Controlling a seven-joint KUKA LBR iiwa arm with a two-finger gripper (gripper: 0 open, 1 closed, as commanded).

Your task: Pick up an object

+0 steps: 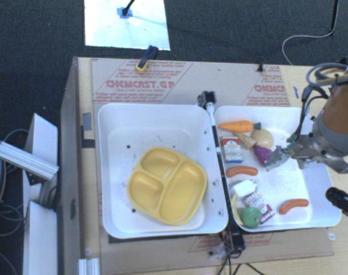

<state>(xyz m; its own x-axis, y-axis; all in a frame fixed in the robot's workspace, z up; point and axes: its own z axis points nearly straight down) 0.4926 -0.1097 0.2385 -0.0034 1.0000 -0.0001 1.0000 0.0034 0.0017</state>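
The right bin [311, 179] holds an orange carrot [237, 126], a red and white carton [231, 149], a pale potato-like piece [262, 137], a purple piece [263, 154], two sausages [241, 171] [293, 206], a white block [244, 187], a red and white can [256, 202] and a green apple [250, 217]. My gripper [278, 157] is low inside this bin, its tip right beside the purple piece on that piece's right. Nothing is seen lifted off the bin floor.
The left bin [122, 125] holds a yellow divided plate [167, 184]. A black-handled tool [211, 116] lies along the wall between the two bins. The arm [334, 125] comes in over the right bin's right side.
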